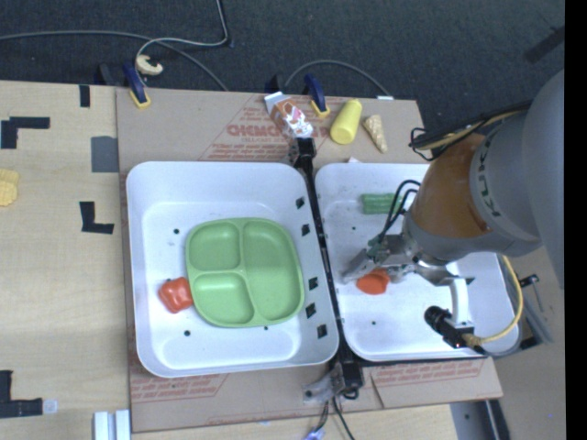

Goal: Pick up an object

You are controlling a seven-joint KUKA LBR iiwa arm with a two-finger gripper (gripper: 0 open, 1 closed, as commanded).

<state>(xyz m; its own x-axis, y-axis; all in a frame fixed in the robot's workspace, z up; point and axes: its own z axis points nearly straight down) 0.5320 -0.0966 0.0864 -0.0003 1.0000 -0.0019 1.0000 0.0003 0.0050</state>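
Apparently the hand (369, 262), grip state unclear, touches the orange object (372, 284) below it.

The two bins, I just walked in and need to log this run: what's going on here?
The grey arm reaches in from the right and has its gripper low in the right bin, right by a small orange object. Whether that object is actually held cannot be told. A green block lies further back in the same bin. The left bin holds a green divided plate with a red-orange object beside it.
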